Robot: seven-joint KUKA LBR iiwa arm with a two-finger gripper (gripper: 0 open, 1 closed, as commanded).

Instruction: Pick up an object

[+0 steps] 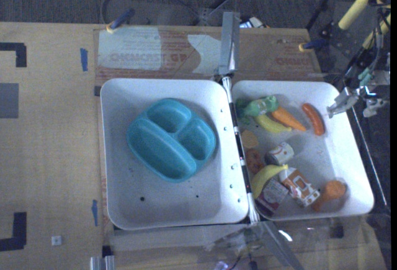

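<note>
We find the gripper (351, 101) at the right rim of the right bin (347, 138), toward its far right corner, hanging over the rim rather than down among the toys. Whether its jaws are spread or closed we cannot tell (the metal parts blur together at this slant), and we see nothing between them.

Nearest to it inside that bin lies a red sausage (314, 118), slanted, close to the far edge. Just left of it sits an orange carrot (288, 117), touching a small yellow banana (272, 124), with a green leafy vegetable (258, 105) behind both, near the far left corner. Below these, by the left wall, we make out a round tan piece (250, 139) and a darker brown one (255, 161). Toward the middle rests a small white can (280, 153) on its side. Along the near edge a larger banana (267, 176) curves over a dark packet (269, 198), a white and orange carton (299, 189) lies tilted beside them, and an orange fruit (333, 191) sits in the near right corner.

The left bin (124, 200) holds a teal divided plate (172, 139), set slightly toward its far side. Both bins rest on the bench (49, 151), which carries brown cardboard (161, 51) beyond their far edges.
</note>
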